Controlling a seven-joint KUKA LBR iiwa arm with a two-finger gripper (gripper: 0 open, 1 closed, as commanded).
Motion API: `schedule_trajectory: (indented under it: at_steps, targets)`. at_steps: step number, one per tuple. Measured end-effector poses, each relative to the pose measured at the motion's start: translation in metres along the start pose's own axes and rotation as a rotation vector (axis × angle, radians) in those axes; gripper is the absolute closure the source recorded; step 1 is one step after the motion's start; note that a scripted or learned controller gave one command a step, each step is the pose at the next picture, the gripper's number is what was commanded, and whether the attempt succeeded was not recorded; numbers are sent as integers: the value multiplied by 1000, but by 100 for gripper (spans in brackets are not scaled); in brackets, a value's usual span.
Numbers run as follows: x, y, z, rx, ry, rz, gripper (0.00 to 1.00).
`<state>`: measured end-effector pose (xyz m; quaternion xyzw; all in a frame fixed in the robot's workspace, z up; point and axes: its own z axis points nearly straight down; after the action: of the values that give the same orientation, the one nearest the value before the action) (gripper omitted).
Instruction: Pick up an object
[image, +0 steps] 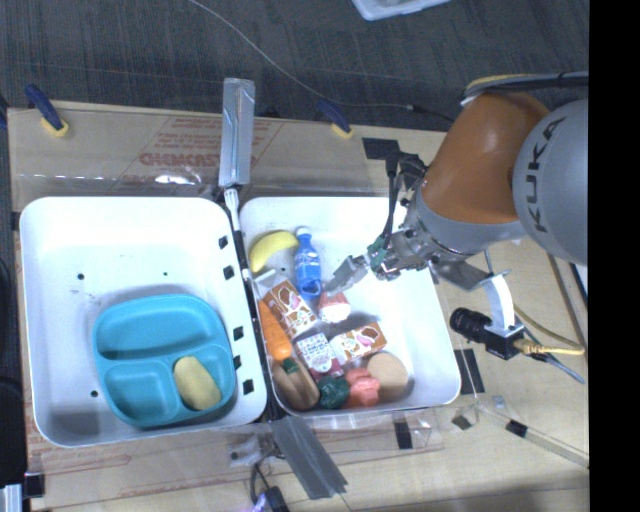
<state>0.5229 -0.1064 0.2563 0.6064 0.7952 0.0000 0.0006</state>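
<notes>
White right bin (440, 330) | tool (338, 283) above clutter | right half bare

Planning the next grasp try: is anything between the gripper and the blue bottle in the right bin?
Nothing visible stands between them. The gripper hangs above the right bin, just right of the blue bottle. The banana lies on the bottle's far side, and the snack packets lie below it.

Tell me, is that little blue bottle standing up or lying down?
Lying down. The blue bottle lies on its side in the right bin, beside the banana.
</notes>
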Motion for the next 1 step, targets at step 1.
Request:
schedule_trajectory:
  at_steps: [1]
  targets:
    - [-13, 75, 98, 11, 4, 66, 0]
